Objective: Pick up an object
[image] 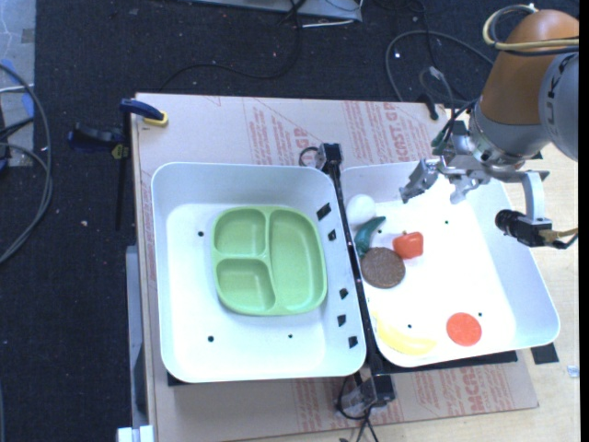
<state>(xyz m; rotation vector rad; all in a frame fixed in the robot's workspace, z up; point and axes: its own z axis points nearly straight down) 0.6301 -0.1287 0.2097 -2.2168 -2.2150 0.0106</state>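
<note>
Two shallow white plastic bins sit side by side on a pale tan board printed with faded red lettering (pixel 368 122). The left bin (pixel 179 247) holds a light green three-compartment plastic tray (pixel 270 259). In the right bin (pixel 515 284), a round brown cookie-like disc (pixel 383 268) lies centre-left; at its 11 o'clock is a teal curved piece (pixel 368 231), at its 1 o'clock a small red-orange block (pixel 408 244). At the disc's 6 o'clock rests a yellow banana-shaped toy (pixel 403 339), and at its 4 o'clock a flat orange-red disc (pixel 464 329). The grey arm with its orange band (pixel 529 72) carries a silver-grey gripper (pixel 437 180). The surrounding floor (pixel 83 53) is dark, speckled white.
</note>
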